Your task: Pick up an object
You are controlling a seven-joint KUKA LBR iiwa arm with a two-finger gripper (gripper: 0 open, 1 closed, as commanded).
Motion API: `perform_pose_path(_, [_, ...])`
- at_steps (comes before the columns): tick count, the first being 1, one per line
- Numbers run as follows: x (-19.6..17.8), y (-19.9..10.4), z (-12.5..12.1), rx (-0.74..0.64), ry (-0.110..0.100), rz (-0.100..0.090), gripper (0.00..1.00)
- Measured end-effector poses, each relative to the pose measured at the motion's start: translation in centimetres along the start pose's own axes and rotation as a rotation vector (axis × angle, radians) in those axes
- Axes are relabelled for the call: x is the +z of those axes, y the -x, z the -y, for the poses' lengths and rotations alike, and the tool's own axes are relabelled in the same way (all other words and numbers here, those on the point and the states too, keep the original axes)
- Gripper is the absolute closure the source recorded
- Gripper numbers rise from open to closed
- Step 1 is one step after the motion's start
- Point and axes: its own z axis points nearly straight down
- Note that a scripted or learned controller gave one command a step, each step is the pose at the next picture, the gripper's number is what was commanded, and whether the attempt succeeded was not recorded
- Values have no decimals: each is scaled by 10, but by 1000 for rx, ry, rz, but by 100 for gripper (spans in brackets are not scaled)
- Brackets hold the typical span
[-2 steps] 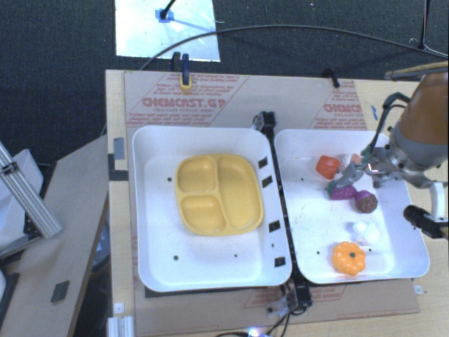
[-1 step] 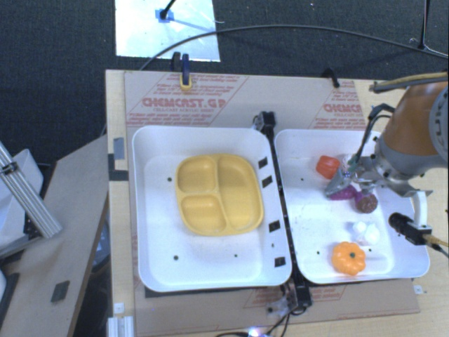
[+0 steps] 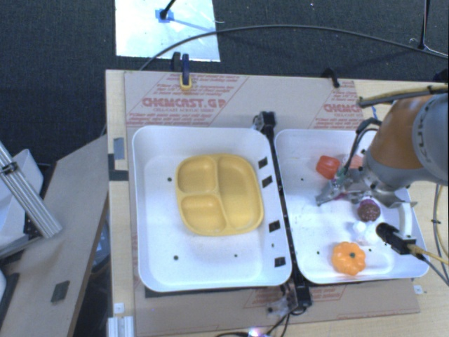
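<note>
pincer (image 3: pixel 330 194) sits low in the right bin (image 3: pixel 302 223) beside an orange block (image 3: pixel 327 166); its state stays unclear, wrist partly hiding a maroon ball (image 3: pixel 369 209).

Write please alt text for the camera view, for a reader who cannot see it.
A grey-and-orange robot arm reaches into the right white bin, its gripper beside an orange-red block; a small pumpkin lies nearer. The left bin holds a yellow divided plate.

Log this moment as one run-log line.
arm: over right bin | gripper: low beside red-orange block, grasp unconfirmed | orange pumpkin: near front | left bin: yellow divided plate
</note>
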Motion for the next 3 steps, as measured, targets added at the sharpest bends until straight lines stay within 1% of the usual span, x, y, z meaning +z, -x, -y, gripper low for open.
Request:
perform_pose_path(1, [-13,0,-1,1,3,1,100])
perform_pose_path(2, [-58,6,-5,0,6,2,100])
perform_pose_path(3, [-121,12,-9,-3,8,3,100])
